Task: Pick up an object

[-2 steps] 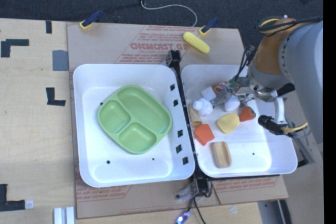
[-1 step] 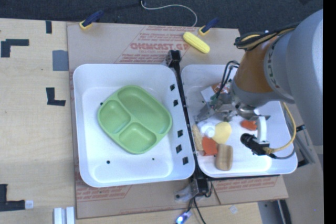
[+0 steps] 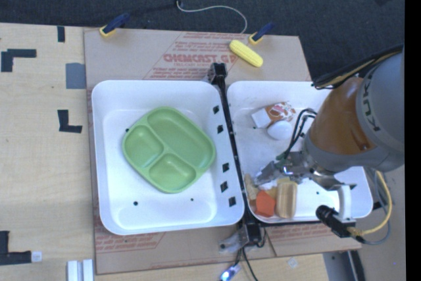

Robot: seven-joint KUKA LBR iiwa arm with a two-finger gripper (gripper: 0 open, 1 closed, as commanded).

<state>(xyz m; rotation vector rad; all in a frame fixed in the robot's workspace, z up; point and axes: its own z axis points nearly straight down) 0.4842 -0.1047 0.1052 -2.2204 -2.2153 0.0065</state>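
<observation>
My gripper (image 3: 271,173) is low in the right bin (image 3: 299,92), near its front left part, with the grey arm and its orange band (image 3: 335,125) reaching in from the right. Just below the gripper lie a tan bread-like piece (image 3: 287,199) and an orange-red item (image 3: 264,204), side by side against the bin's front wall. A white and brown object (image 3: 276,118) rests toward the back of the same bin, apart from the gripper. Whether anything is held is hidden by the wrist.
A green divided plate (image 3: 169,149) lies in the left bin (image 3: 105,141). A yellow corn-shaped toy (image 3: 246,54) sits on the cardboard behind the bins. A black divider (image 3: 225,135) runs between the bins. Cables hang at the front right.
</observation>
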